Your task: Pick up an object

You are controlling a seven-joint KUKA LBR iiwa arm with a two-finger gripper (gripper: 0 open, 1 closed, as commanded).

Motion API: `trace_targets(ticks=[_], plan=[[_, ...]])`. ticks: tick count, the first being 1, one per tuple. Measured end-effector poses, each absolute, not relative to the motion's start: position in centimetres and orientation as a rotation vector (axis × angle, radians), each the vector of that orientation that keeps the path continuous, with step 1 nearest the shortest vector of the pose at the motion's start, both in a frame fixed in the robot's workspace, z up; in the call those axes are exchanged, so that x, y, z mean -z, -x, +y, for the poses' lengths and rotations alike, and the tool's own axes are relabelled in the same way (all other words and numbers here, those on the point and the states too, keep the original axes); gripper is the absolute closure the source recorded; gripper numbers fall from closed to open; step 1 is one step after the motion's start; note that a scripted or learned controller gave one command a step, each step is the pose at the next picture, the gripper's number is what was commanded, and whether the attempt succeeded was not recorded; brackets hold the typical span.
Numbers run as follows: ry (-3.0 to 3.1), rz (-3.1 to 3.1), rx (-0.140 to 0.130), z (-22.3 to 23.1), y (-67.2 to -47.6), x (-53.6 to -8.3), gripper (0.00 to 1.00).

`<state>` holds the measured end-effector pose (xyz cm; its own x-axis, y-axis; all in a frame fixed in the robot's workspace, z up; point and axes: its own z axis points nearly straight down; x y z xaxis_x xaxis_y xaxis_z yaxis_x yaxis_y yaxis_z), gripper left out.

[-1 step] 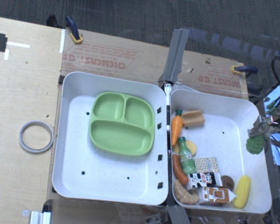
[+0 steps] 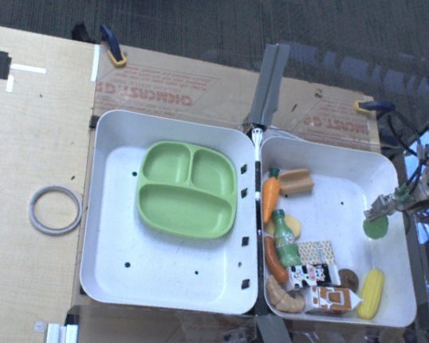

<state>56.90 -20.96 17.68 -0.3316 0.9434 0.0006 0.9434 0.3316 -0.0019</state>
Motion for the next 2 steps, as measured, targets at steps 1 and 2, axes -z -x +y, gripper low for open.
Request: trace_targets(ticks=[1, 2], plan=[[2.066, -2.366, -0.001, -14.7, -58.5, -9.1, 0.00], [1.992, -2.428, -0.002, -13.9, -55.5, -9.2, 0.00]])
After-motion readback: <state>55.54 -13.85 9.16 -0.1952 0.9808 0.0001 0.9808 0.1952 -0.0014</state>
